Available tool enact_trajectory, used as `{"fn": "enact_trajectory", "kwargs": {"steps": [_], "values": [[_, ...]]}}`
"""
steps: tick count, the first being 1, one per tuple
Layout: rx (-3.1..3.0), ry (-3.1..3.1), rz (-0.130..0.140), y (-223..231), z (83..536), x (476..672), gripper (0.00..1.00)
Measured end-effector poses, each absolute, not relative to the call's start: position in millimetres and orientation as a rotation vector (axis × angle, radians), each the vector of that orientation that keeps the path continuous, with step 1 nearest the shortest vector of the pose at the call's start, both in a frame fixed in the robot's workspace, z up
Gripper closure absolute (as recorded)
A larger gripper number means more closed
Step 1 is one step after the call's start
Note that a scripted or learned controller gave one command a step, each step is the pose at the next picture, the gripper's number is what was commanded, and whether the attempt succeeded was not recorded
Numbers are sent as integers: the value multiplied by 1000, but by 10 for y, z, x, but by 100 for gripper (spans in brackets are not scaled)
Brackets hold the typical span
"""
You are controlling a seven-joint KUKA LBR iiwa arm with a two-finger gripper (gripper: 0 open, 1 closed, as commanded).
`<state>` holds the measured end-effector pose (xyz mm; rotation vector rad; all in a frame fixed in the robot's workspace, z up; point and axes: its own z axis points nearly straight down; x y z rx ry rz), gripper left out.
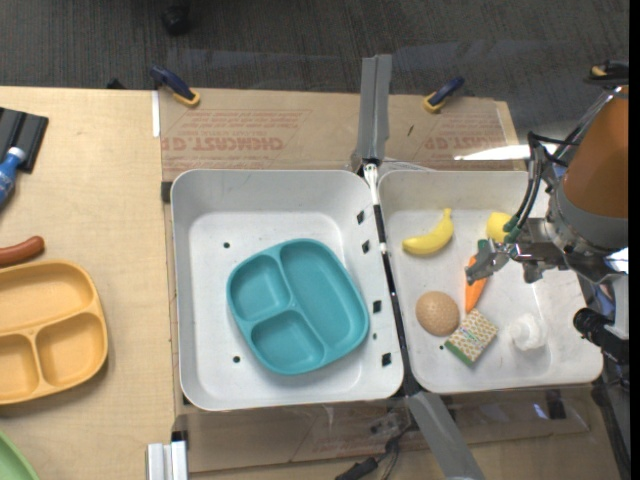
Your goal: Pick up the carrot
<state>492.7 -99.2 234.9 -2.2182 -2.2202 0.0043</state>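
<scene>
Fingers [484, 264] of the gripper [487, 267] sit at the carrot's top end; too small and dark to make out, cannot tell whether they are spread or closed, or whether they grip it. Arm [600, 173] enters from the right, cut off by the frame edge, cables crossing its wrist. Left bin [200, 268] holds a teal divided plate [296, 305]. Right bin [560, 363] holds the carrot [475, 292], tilted, near the middle, upper end hidden under the gripper. Yellow banana [430, 237] lies up-left of it, brown egg-like ball [437, 313] down-left, green patterned packet [471, 337] just below. Yellow item [498, 226] partly hidden behind the gripper. White blob [527, 334] blends into the bin floor, unidentifiable.
</scene>
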Motion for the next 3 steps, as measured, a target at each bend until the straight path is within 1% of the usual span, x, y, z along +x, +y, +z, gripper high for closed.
{"fn": "enact_trajectory", "kwargs": {"steps": [1,2,3], "values": [[-2331,-2104,2,-1137,913,5294,0],[-2333,-2098,4,-1147,995,5289,100],[-2368,-2063,4,-411,1911,5716,100]]}}
